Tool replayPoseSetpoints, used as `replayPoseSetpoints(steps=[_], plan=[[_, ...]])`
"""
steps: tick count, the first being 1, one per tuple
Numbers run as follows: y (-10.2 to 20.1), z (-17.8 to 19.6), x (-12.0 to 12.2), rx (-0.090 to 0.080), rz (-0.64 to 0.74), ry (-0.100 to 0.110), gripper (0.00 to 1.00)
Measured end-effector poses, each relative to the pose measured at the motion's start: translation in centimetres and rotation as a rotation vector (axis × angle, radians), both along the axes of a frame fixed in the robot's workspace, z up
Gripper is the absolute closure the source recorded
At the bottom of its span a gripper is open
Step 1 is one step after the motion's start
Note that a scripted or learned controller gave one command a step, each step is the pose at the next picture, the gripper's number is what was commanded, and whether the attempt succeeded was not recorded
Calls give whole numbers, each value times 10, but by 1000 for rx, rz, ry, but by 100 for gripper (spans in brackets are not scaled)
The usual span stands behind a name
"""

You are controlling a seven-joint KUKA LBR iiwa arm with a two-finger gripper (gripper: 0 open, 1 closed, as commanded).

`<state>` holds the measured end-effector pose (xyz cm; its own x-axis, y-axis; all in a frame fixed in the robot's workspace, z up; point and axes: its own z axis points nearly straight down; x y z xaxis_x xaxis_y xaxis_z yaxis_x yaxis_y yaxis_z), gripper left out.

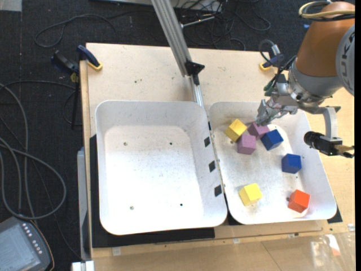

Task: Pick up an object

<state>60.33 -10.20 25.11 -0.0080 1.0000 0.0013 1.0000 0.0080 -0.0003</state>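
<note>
The right bin (316, 179) holds several small cubes. A yellow cube (237, 130), a purple cube (246, 144), a second purple cube (259, 130) and a blue cube (272, 138) cluster near its back. Another blue cube (291, 163) lies right of centre. A yellow cube (250, 193) and an orange cube (298, 200) sit toward the front. My gripper (265, 119) reaches down from the right at the back of the cluster, just above the second purple cube and beside the blue one.
The left bin (107, 151) lies alongside, its wall meeting the right bin's at the middle. A slanted metal pole (172, 30) rises from the bench behind the bins. Clamps (90, 58) grip the bench's back corners. Cables lie on the dark floor around.
</note>
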Motion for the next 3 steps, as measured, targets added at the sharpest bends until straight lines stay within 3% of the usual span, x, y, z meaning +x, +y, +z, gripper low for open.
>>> replayPoseSetpoints(steps=[1,3], plan=[[54,5,18,0,1,-4,100],[156,0,23,0,-1,-2,100]])
